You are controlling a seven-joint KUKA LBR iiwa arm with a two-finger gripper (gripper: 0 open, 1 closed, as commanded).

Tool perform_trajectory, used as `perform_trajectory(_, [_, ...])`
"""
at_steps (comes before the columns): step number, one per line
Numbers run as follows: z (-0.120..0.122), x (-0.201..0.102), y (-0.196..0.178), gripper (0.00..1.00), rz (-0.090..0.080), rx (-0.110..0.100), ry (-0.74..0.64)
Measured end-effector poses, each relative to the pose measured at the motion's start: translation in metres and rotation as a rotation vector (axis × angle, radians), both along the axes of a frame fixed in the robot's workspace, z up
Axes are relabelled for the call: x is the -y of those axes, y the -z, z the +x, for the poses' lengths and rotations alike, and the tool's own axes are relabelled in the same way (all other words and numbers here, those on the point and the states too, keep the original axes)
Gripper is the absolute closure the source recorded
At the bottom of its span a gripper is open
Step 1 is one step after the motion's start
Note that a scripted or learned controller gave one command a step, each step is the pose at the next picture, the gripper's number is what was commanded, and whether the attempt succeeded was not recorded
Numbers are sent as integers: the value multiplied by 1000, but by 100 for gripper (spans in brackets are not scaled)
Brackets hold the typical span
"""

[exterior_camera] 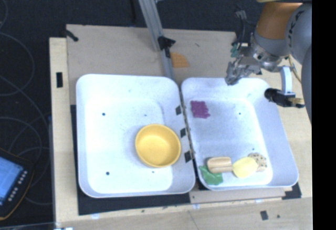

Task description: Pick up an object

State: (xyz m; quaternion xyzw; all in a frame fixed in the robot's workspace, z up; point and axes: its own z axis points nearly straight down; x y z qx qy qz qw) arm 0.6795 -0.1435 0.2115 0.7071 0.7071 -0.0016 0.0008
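Left bin (94, 118): I am finding a shallow white plastic tray, carrying one round yellow plastic bowl (157, 145) sitting upright toward its near right part, just beside the divide.

Divide: I am noting the two trays lying side by side, rims touching.

Right bin (273, 118): I am recording a second shallow white plastic tray. A flat purple square patch (200, 109) is lying in its far left part. Along the near edge, a small green flat piece (209, 175), a tan wooden cylinder (219, 164), a rounded pale yellow lump (244, 167) and a speckled beige ball (258, 159) are clustering close together, neighbours touching or nearly so.

Chosen object: I am judging the tan wooden cylinder the soundest candidate. It is looking light, stiff and not fragile, though apt to roll.

Hold point: I am advising a pinch across its round sides at mid-length, coming from above.

My gripper (234, 75): I am hanging over the far rim of the right bin, carrying nothing. I cannot tell whether my tool is spread or closed.

Relation: the cylinder is lying well apart from me, toward the near edge of the same bin and slightly to the left.

Risk: I am expecting crowding from the yellow lump on the cylinder's right end.
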Motion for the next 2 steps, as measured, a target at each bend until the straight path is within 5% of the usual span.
perform_trajectory(2, [-50,-101,-12,100,4,1,-6])
